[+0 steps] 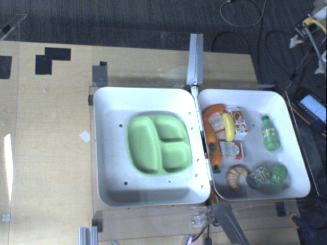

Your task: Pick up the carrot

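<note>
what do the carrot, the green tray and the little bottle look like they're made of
The carrot looks like moulded toy plastic: an even orange with a dull sheen. The green tray seems matte plastic, with soft rounded compartments and no glare. The little bottle appears to be translucent green plastic with a label, though it is too small to tell for sure.

Place: a robotics lab or test bench.
Bench: a pale wooden tabletop (46, 152) carried black tape marks (51, 59).
Fixtures: grey metal brackets (194, 60) clamped two shallow white plastic bins (110, 188).
Wiring: loose black cables (245, 11) trailed over dark grey carpet (127, 9).
</note>
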`<state>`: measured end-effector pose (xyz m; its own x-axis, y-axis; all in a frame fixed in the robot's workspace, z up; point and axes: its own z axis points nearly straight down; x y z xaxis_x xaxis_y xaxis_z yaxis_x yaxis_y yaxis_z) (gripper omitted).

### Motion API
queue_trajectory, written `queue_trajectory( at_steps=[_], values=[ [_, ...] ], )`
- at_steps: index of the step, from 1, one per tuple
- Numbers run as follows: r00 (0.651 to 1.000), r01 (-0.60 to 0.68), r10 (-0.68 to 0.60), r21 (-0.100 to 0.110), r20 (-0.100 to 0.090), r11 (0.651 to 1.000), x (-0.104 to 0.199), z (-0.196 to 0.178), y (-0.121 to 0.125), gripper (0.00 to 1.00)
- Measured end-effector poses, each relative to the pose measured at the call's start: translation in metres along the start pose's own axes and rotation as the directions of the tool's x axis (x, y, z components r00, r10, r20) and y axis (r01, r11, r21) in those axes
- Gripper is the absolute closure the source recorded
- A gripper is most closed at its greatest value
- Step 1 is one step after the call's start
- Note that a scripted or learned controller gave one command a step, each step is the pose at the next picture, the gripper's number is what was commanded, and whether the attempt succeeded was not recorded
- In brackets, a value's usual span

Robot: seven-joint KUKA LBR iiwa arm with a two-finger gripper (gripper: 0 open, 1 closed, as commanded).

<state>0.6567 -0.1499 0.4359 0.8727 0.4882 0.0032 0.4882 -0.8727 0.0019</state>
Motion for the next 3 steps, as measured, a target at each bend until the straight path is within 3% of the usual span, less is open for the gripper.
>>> queue_trajectory(
  at_steps=[1, 2, 3],
  values=[
    [0.966, -0.257, 0.257, 0.001, -0.003, 0.966, 0.0, -0.001, 0.011, 0.0],
    [0.994, -0.111, 0.111, -0.001, -0.001, 0.994, -0.004, -0.001, 0.019, 0.0],
    [0.954, -0.299, 0.299, 0.0, -0.003, 0.954, -0.014, -0.002, 0.029, 0.0]
  ],
)
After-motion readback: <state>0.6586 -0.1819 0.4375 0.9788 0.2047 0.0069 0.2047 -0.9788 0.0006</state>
